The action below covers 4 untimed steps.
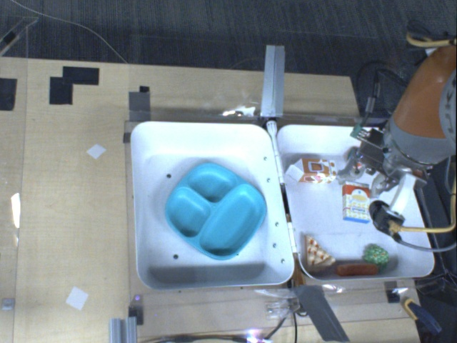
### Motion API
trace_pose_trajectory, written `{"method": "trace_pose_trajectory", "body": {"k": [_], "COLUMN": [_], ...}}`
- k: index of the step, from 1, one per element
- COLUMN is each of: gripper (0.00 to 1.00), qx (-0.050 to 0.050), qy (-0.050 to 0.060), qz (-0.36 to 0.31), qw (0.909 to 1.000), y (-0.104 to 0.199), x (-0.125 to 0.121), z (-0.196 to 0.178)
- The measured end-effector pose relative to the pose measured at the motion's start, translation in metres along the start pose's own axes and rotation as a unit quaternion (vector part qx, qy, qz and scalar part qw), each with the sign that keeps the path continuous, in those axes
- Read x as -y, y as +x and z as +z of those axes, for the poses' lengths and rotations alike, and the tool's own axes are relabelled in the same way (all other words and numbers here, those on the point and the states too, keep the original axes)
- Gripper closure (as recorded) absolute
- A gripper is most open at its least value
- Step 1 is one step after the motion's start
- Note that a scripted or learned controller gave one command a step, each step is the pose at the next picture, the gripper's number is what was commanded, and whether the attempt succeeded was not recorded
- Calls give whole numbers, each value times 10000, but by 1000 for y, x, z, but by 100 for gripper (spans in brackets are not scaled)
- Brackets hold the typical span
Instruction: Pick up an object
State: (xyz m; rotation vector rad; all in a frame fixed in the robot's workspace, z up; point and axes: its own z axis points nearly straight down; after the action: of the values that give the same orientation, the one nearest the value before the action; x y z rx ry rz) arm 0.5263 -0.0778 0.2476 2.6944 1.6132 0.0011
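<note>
The grey arm [428, 131] comes in from the right side, with its orange band [425, 98] above the wrist. The wrist is bent downward, and the end effector [368, 174] hangs low, pointing to the left and down. A yellow cable [421, 231] runs below it.

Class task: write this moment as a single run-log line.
hand: over right bin, above small carton | grasp: none seen | left bin: blue divided dish | near edge: pizza slice, green toy

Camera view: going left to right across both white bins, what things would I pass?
Blue divided plate → orange-and-white packet → colourful little box → green toy → gripper overhead, right bin.
</note>
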Motion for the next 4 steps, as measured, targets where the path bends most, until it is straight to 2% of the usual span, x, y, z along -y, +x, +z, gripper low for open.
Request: {"method": "trace_pose_trajectory", "body": {"k": [1, 2, 3, 4], "gripper": [100, 0, 0, 0], "qx": [-2, 1, 3, 2], "qy": [-13, -7, 1, 8], "qz": [494, 484, 674, 935], "qw": [9988, 9988, 9977, 9956], "y": [-41, -40, -108, -121], "x": [-65, -64, -14, -20], "z": [-113, -112, -39, 36]}}
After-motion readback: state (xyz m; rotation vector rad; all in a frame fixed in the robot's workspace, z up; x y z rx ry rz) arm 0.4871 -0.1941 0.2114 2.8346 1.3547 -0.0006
